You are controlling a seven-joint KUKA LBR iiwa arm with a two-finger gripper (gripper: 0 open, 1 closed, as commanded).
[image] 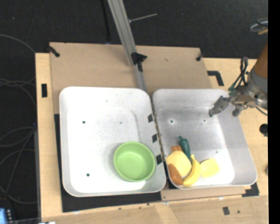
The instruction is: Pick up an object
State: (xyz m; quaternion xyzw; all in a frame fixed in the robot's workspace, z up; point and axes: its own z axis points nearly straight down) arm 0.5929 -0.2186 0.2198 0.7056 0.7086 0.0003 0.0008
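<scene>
Two shallow white plastic bins side by side on a tan wooden bench (98,64), filling the middle of the frame. Left-hand white bin (88,111) holding a round light-green plastic bowl (134,161), upright, near its lower right corner. Right-hand white bin (224,139) holding a cluster of small items in its lower left corner: a pale yellow rounded block (178,161), a curved yellow banana (193,172) touching it on the right, a small yellow lumpy piece (210,167) just beside the banana, a dark green pepper-shaped toy (184,146) lying above the block, and a brown-orange piece (175,173) tucked under the block's lower left edge. Entering from the right edge at mid-height, a grey arm with an orange band (261,64). Small grey two-finger gripper (218,107) above the upper right part of the right-hand bin, well apart from the cluster, nothing visible between its tips; open or closed impossible to tell at this size. Slanting down from the top centre, a grey metal rail (123,27).
</scene>
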